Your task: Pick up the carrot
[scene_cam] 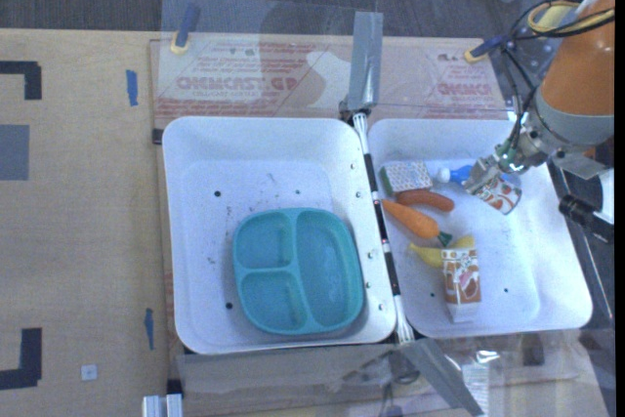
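The orange carrot (411, 221) lies on its side in the right bin (547, 303), near that bin's left wall. It points down and to the right. A reddish sausage (427, 200) lies just above it, almost touching. My gripper (486, 178) hangs over the upper middle of the right bin, up and to the right of the carrot and well apart from it. A small white and orange pack (501, 198) sits directly under the gripper's tip.
Below the carrot lie a yellow banana (437, 253) and a small juice carton (461, 284). A grey-green block (407, 177) and a blue and white item (450, 175) sit above it. The left bin (195, 161) holds a teal divided plate (296, 271).
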You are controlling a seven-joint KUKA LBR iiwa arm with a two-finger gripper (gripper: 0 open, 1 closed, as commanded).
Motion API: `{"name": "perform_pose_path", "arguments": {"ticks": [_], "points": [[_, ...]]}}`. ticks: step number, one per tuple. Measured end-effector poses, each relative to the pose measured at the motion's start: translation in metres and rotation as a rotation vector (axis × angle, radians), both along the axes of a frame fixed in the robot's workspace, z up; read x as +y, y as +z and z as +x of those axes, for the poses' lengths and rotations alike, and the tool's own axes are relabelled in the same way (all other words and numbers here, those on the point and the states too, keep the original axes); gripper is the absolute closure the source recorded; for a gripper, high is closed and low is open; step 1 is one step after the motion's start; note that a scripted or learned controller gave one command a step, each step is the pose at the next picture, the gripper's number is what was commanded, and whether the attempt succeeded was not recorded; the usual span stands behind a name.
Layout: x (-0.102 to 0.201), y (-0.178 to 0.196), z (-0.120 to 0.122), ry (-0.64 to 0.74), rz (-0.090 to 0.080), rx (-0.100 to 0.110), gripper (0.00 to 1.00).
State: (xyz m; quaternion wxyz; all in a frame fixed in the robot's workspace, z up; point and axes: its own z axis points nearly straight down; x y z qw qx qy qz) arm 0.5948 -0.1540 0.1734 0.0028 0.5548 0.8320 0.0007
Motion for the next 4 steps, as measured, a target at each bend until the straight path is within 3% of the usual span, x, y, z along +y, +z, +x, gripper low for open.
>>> {"name": "perform_pose_path", "arguments": {"ticks": [1,2,3,4], "points": [[0.083,0.012,0.043,-0.088,0.002,0.0,1.0],[0.073,0.011,0.006,-0.252,0.003,0.007,1.0],[0.091,0.011,-0.042,-0.227,0.003,0.007,1.0],[0.089,0.021,-0.042,-0.232,0.002,0.004,1.0]]}}
